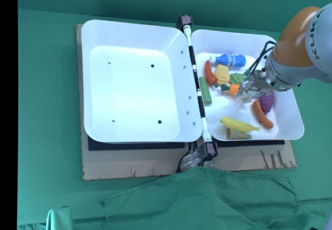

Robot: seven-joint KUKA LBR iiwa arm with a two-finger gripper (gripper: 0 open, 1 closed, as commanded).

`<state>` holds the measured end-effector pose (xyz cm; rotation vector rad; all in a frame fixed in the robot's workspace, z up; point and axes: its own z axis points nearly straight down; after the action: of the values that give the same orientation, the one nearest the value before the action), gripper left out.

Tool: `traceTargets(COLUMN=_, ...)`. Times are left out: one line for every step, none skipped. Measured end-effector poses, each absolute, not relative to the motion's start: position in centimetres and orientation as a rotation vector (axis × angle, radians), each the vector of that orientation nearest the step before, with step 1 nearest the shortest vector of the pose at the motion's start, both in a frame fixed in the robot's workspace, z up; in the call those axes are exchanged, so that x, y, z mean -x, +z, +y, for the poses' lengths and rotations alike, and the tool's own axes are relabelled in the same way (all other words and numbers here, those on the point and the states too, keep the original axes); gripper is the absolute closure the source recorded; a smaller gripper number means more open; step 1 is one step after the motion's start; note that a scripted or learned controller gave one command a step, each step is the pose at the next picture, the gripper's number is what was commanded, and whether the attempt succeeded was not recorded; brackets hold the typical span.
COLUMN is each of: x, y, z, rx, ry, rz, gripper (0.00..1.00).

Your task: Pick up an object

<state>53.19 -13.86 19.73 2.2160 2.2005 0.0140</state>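
From above, two white bins sit side by side on the green tabletop (46, 94). The left bin (135, 32) has only bare floor showing. The right bin (288, 130) holds all the toy food: a blue bottle (231, 60) near the far wall, a red pepper (209, 73) beside a yellow corn cob (222, 74), a green cucumber (205, 90) along the divider side, a small orange piece (234, 88), a broccoli-like green piece (237, 77), purple grapes (266, 102), a sausage (262, 114), a banana (239, 125) and an ice-cream cone (237, 133) near the front wall.

The arm (306, 42) reaches in from the right, and the hand (249, 89) hangs low over the middle of the right bin, just beside the orange piece and the green piece, with the grapes close on its other side. Whether the hand is released or clenched cannot be told here; nothing can be made out in its grip.

The step in hand looks like the descent onto one item in that cluster. To do it well, it should centre on a single piece, likely the orange one, since the neighbours touch or nearly touch and a sideways nudge could push the target away. Closing squarely and lifting straight up would likely avoid dragging the others.
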Motion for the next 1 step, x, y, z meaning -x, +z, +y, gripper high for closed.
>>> traceTargets(x=-49.59, y=18.55, z=-13.79, rx=-2.211, ry=0.018, rz=2.2, gripper=1.0)
